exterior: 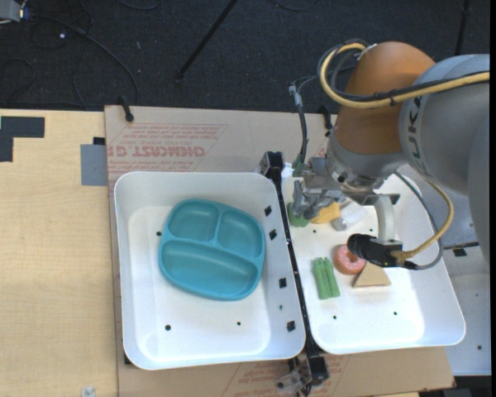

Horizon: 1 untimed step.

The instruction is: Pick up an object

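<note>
Arm [397,106]: grey with an orange band, reaching in from the right and bent down over the far end of the right bin.
Gripper [310,208]: low over the right bin's far left corner, close to the wall shared with the left bin. Its metal fingers point down, and whether they are apart or closed cannot be told from this angle. Nothing can be seen held between them.
Right bin [430,321]: shallow and white, holding several small things in its far half.
Yellow piece [326,214]: just beside the gripper, on its right, partly hidden by the fingers.
Green bit [298,217]: a small green shape right at the fingertips, on their left and against the bin wall. It is too hidden to tell what it is, or whether the fingers touch it.
Green stick [325,277]: a ridged green bar lying flat on the bin floor, nearer the camera than the gripper and apart from it.
Pink ring [345,260]: just right of the green stick, partly under a black cable end.
Tan wedge [371,278]: touching the ring's near right side, further from the gripper.
Left bin [136,337]: white, side by side with the right bin.
Tray [212,248]: a teal plate with three compartments, flat in the middle of the left bin, well apart from the gripper.
</note>
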### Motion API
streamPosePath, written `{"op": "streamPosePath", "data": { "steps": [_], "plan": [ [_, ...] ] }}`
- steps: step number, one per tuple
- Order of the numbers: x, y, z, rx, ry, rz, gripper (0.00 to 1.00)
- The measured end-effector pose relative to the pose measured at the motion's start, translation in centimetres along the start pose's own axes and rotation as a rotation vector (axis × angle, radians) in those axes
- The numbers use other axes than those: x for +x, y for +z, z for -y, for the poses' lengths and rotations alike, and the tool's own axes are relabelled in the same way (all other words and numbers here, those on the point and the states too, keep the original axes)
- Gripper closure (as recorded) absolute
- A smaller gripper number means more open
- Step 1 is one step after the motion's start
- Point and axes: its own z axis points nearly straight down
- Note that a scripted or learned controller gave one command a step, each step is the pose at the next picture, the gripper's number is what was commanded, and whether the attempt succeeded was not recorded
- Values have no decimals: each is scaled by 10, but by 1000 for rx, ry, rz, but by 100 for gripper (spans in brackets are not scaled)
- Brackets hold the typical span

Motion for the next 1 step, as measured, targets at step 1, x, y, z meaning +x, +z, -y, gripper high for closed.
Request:
{"op": "streamPosePath", "data": {
  "steps": [1],
  "plan": [
    [52,-8,10,-1,-1,0,100]
  ]
}}
